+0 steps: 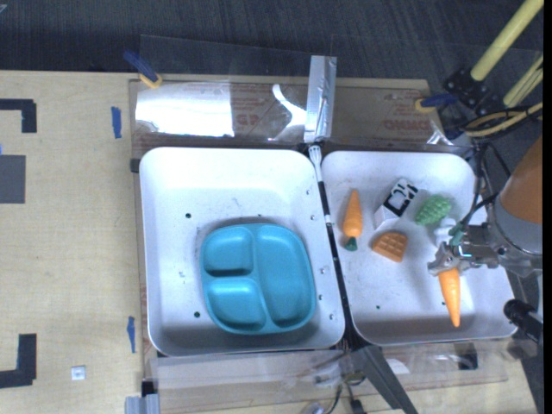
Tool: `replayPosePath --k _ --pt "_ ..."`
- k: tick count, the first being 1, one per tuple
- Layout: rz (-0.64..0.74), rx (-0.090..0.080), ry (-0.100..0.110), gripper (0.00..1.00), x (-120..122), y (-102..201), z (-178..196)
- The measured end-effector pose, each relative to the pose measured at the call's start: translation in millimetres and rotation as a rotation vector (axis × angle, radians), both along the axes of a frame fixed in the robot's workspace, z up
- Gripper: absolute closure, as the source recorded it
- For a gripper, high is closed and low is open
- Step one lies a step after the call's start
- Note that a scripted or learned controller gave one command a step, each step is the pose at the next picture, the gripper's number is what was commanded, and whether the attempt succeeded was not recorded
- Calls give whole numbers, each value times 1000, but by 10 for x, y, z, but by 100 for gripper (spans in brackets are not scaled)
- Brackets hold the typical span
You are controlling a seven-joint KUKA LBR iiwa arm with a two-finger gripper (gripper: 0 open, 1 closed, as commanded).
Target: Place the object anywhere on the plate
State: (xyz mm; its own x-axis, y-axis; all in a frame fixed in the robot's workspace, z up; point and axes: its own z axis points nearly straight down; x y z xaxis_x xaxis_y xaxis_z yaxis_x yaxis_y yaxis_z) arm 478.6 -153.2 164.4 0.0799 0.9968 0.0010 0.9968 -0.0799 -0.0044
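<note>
Bins sat side by side on the bench: the left bin [164,179] held a blue sectioned plate [257,276], and the right bin [373,317] held every toy. The arm [524,198] reached in from the right with its gripper [454,257] low over the right bin's right side. I could not tell whether it was released or clenched, because the metal parts merged with the leafy top of an orange toy carrot [451,293] lying just under it and pointing toward the bin's front edge. That carrot looked like the object meant for the plate, and it lay well apart from it, across the rims where the two bins met. A second carrot [352,216] lay near the dividing rim, a waffle-like orange piece [389,246] beside it, a green bumpy toy [433,209] and a black-and-white block [398,197] further back.

The chief risk seemed to be a weak pinch on the carrot's tapered body, which might slip out during lifting. A low carry could also clip the dividing rims, and a short release would drop it beside the plate.
</note>
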Motion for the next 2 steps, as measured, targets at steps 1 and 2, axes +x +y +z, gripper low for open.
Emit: replayPosePath --k 1,2 --pt "56 1 -1 100 271 931 181" --pt "-170 -3 3 100 923 1507 173"
